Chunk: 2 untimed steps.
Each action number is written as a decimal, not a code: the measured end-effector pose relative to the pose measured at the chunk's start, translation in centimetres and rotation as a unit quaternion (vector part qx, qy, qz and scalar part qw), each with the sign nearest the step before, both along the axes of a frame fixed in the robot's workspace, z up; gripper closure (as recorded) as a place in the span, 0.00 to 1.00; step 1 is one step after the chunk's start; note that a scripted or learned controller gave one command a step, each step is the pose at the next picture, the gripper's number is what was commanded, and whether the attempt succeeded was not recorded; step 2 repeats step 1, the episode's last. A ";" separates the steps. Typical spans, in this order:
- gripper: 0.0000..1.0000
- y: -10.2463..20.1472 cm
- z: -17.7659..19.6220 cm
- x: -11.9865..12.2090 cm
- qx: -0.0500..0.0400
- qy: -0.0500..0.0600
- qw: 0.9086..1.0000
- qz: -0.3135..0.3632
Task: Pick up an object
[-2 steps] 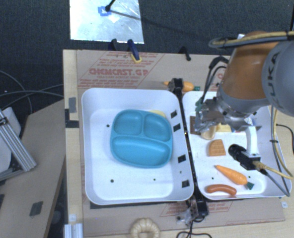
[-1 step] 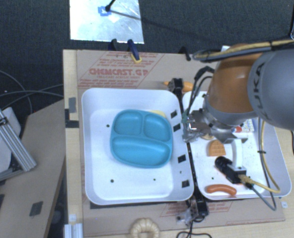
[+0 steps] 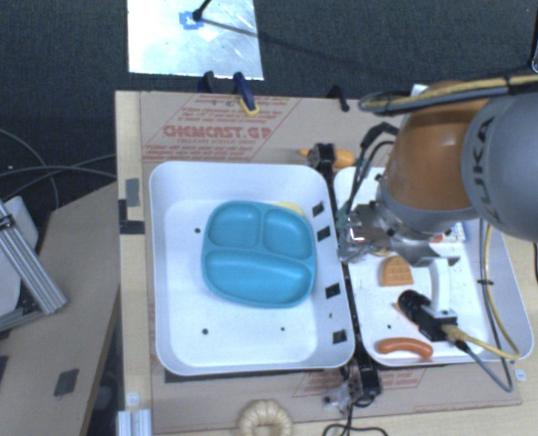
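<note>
In the right bin [image 3: 378,314] a tan biscuit [image 3: 396,272] lies just beside the gripper [image 3: 413,251], whose grasp I cannot tell.

— Entry: camera. Count, station?
— One. Fixed above my bench [image 3: 216,127], facing down at a slant, fairly close. Field: both white bins [image 3: 183,243] whole; my arm [image 3: 492,157] reaches in from the view's right.

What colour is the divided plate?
The plate is plain light blue, clearest in the camera view.
</note>
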<state>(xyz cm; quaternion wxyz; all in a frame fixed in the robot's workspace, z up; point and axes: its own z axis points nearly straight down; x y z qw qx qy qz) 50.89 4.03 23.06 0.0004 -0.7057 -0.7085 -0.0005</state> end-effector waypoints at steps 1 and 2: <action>1.00 0.5 -1.5 0.6 0.000 0.001 1.000 0.000; 1.00 0.5 -1.5 0.6 0.000 0.001 1.000 0.000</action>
